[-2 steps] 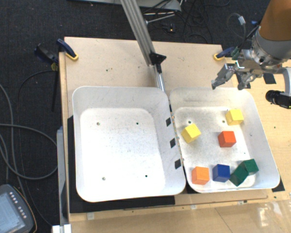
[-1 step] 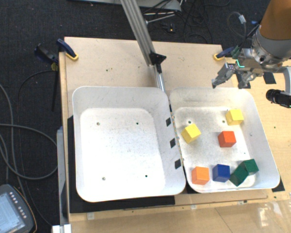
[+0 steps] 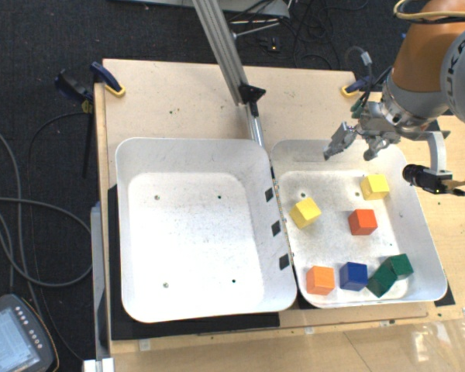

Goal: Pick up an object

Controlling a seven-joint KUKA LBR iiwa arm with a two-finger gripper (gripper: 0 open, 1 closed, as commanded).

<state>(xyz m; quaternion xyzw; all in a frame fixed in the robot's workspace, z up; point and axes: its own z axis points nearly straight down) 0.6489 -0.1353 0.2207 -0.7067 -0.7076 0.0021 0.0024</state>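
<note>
From the camera above the desk, two shallow white bins sit side by side. The left bin has a speckled floor. The right bin holds all the blocks: a yellow block near its far right side, a second yellow block closer to the divide between the bins, a red-orange block between and a little in front of them, and along the near edge an orange block, a blue block just beside it, and two dark green blocks touching each other at the near right corner.

The arm (grey, with its orange band) comes in from the right. Its hand hangs above the far edge of the right bin, its two fingers spread apart and nothing between them. One finger points toward the left, the other sits above and apart from the far yellow block. None of the blocks is touched by the hand; all lie on the bin floor.

A metal pole slants down to the gap between the bins, and clamps grip the far corners of the desk.
</note>
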